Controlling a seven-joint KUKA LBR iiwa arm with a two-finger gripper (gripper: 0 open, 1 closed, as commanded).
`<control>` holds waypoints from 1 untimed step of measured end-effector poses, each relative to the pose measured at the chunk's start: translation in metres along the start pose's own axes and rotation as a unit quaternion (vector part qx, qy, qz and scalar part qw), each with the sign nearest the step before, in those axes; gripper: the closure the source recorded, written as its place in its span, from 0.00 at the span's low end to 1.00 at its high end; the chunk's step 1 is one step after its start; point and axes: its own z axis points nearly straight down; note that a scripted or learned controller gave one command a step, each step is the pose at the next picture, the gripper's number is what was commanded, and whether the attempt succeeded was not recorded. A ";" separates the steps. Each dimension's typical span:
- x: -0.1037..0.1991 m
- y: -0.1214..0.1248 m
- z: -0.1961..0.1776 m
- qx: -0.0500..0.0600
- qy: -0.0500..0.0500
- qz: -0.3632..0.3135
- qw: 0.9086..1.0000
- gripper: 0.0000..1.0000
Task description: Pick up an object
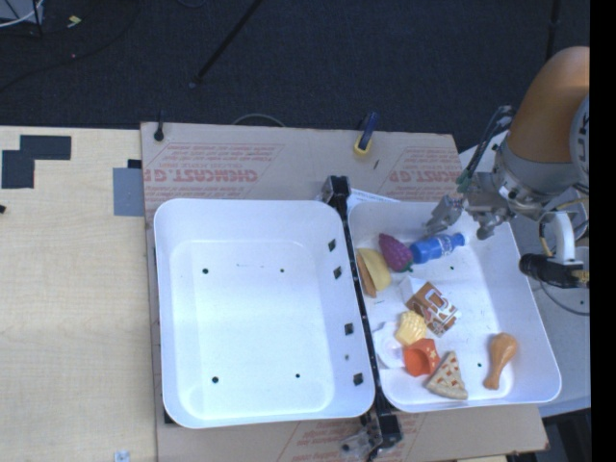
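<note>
**Spotter:** Look at the right bin [539, 354]. Your gripper [465, 215] hangs over its rim at about one o'clock, with the fingers spread apart and nothing between them. The blue bottle [437, 247] lies on its side just below them, toward seven o'clock from the fingertips.

**Operator:** Is that the one you'd go for?

**Spotter:** I would. It looks like a small, light plastic toy, stiff and probably smooth, so it may roll or squirt out if you pinch the rounded ends. Close across the middle of its body, with the fingers square to its long axis.

**Operator:** What's crowding it?

**Spotter:** The purple fruit [395, 252] touches its cap end at nine o'clock, and the yellow piece [373, 270] sits just beyond that. At three o'clock the bottle's base has bare white floor, so you have room on that side. The bin's back wall at twelve o'clock is near, so come straight down, not at a slant.

**Operator:** And the rest?

**Spotter:** The wafer block [433, 308], corn piece [411, 328], red piece [421, 359], pizza slice [447, 378] and drumstick [500, 356] lie toward six o'clock, well apart from the bottle. The drumstick stands alone if you want a spare target. The left bin [183, 258] is a roomy place to carry toward.
</note>
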 end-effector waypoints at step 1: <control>-0.066 -0.061 0.063 0.002 0.001 0.001 1.000 0.00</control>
